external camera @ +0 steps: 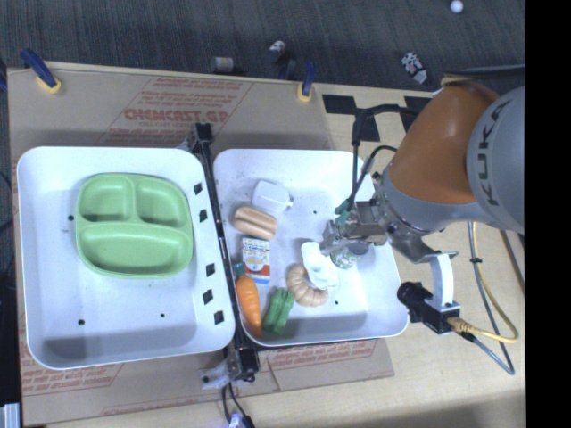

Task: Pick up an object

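Counting seven items in right bin [357,169], one green tray [136,224] in left bin [36,266]; my gripper [343,250] opening indiscernible, white item [318,264] partly hidden

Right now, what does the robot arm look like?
The arm is grey with a broad orange band and dark KUKA lettering on its side. A metallic pincer sits at its end. A black cable loops near the wrist, and a yellow cable trails below.

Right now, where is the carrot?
The carrot lies in the right bin, near its bottom-left corner, against the divider side. A green vegetable sits just right of it and a small carton just above.
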`<state>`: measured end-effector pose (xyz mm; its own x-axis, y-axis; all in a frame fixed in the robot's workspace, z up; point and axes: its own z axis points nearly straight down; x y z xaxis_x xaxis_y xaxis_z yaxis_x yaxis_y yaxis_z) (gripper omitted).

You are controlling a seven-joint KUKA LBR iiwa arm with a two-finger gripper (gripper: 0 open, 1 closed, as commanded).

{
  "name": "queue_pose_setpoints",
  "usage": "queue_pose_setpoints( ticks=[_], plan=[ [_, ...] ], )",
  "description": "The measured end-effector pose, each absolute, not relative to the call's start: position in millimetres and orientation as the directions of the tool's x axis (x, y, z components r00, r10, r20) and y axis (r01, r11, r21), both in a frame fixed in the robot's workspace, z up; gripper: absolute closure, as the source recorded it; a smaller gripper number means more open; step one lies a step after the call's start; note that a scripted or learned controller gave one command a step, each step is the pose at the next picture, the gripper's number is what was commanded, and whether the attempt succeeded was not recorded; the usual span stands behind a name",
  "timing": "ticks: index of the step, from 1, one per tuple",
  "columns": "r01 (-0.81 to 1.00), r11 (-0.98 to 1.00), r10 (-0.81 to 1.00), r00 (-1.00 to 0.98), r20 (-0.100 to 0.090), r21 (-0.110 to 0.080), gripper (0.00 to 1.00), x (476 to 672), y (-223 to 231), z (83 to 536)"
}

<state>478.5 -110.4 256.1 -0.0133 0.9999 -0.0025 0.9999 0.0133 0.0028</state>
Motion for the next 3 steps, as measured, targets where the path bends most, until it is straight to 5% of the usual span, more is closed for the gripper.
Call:
queue_pose_setpoints(
  ticks=[1, 2, 3],
  plan=[
    [1.0, 0.009, 1.0, -0.009, -0.001, -0.001, 1.0, 477.4, -63.2, 241.9],
    [1.0, 0.007, 1.0, -0.007, -0.001, -0.004, 1.0, 493.5, -118.6, 209.9],
    [1.0, 0.012, 1.0, -0.012, 0.0, -0.003, 1.0, 494.8, -118.2, 220.4]
  ],
)
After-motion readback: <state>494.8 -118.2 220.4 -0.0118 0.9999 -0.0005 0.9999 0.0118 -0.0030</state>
